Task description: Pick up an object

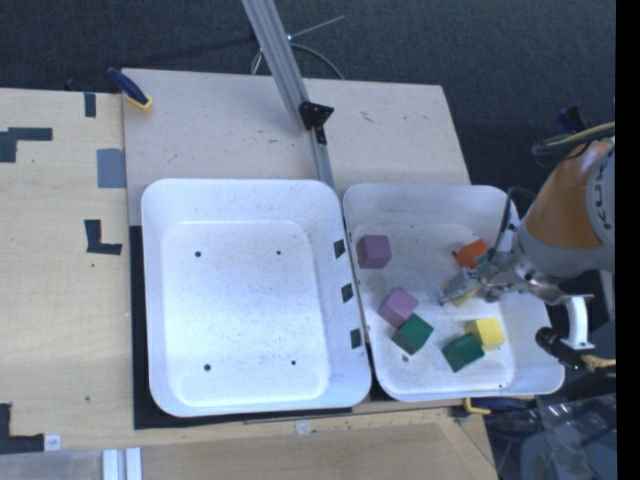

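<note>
Jaws [462, 290] seemingly beside orange block [470, 254]

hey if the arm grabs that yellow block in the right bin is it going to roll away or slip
The yellow block looks cube-shaped with flat faces, so it should probably sit still rather than roll. It seems stiff and likely light. It lies touching or almost touching a green block, so a nudge may shift both.

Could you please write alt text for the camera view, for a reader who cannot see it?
A grey robot arm with an orange band reaches from the right into the right-hand white bin, its hand low among small blocks: two purple cubes, two green blocks, a yellow block and an orange block. Beside it sits the left-hand white bin.
</note>
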`<state>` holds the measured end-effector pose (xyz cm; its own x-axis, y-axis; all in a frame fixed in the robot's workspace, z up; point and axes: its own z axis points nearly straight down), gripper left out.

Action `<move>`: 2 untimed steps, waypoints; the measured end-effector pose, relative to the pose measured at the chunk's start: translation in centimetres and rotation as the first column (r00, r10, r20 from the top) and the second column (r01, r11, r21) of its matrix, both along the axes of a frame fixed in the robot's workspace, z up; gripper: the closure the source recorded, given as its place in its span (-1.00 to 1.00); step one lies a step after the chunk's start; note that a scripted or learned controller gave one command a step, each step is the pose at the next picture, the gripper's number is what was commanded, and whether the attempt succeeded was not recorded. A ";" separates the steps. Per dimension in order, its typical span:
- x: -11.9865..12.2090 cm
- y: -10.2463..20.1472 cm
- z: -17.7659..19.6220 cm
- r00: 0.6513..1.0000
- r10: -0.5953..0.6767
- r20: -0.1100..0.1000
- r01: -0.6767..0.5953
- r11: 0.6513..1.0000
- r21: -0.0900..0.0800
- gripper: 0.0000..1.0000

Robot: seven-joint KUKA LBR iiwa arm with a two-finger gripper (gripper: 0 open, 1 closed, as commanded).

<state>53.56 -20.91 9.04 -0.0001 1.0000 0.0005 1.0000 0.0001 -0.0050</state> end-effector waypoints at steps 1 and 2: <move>3.7 0.0 6.3 1.000 0.003 0.011 -0.003 1.000 -0.003 -1.00; -1.1 0.0 -0.1 1.000 -0.002 -0.001 0.002 1.000 0.001 -1.00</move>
